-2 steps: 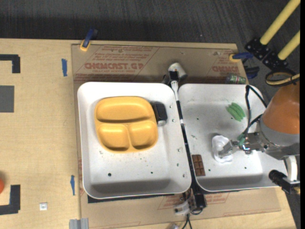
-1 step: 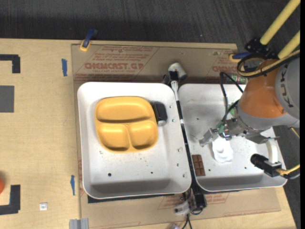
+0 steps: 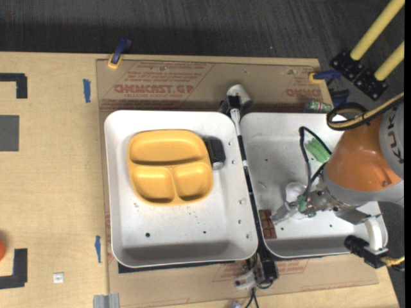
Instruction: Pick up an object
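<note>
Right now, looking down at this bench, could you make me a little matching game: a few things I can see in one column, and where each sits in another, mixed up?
Things:
1. Yellow plastic divided tray
2. Small black block
3. Orange band on the grey robot arm
4. Blue clamp

Places:
A. At the cardboard sheet's far left corner
B. Above the right white bin
C. Lying in the left white bin, taking up much of it
D. At the yellow tray's right edge, in the left bin

Pairs: 1-C, 2-D, 3-B, 4-A
</note>
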Available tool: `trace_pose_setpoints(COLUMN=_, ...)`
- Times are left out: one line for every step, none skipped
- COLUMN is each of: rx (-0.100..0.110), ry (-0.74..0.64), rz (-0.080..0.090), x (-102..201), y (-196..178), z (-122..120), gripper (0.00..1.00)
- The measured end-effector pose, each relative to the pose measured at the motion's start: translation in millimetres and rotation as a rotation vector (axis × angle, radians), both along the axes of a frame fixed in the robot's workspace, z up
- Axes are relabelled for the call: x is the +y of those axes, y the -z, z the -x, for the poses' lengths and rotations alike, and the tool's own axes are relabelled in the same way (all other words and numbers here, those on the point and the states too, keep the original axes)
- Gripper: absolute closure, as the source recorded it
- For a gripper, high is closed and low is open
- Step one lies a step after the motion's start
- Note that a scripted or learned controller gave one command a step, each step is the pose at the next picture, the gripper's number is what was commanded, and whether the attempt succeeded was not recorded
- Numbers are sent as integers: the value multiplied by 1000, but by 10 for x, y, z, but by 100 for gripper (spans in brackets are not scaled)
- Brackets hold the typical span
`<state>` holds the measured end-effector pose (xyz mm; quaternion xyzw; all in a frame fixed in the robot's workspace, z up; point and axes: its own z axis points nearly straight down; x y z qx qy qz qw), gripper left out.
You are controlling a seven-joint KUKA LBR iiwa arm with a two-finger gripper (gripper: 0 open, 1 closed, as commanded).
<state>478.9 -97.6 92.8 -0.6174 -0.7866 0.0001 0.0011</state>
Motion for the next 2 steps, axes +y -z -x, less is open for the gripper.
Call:
trace_pose_setpoints(rx=-6, ry=25, rz=2, x=-59, y=69, z=-612, gripper=0)
trace_pose_setpoints(rx=-11, ry=26, rz=3, x=-62, y=-39, z=-624, gripper=100)
